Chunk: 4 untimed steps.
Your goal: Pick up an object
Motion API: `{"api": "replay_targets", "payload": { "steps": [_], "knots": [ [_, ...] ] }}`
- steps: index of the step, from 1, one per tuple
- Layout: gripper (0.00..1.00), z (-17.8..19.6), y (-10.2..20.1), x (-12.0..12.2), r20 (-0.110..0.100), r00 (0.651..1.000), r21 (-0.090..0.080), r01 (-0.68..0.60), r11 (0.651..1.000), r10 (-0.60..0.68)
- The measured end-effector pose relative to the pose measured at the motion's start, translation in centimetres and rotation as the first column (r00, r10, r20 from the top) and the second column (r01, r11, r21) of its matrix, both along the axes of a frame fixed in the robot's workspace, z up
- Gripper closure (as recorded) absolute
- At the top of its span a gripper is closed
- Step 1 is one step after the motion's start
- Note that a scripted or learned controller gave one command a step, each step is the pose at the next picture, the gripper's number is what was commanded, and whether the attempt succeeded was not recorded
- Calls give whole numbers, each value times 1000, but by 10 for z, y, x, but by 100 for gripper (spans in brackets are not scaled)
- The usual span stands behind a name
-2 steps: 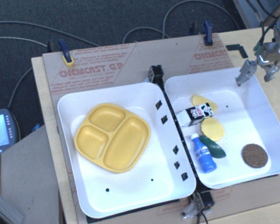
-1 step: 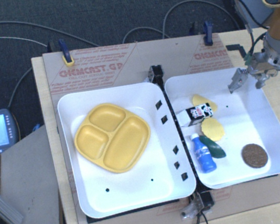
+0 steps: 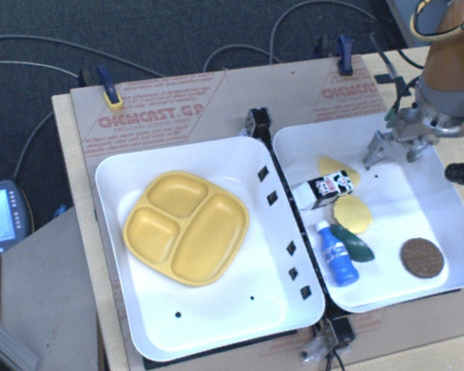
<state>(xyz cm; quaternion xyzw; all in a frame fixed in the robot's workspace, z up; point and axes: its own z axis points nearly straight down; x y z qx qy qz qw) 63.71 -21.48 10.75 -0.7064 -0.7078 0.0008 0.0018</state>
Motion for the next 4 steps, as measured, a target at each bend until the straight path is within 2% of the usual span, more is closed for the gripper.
{"api": "replay_targets", "payload": {
  "steps": [1, 2, 3, 4],
  "knots": [
    [100, 15, 0, 1, 5, 1000, -1, -1, 1000, 1],
    [100, 60, -3, -4, 8, 1000, -3, 2, 1000, -2],
    [100, 126, -1, -2, 11, 1000, -4, 0, 1000, 0],
    [100, 129, -1, -1, 6, 1000, -2, 0, 1000, 0]
  ]
}}
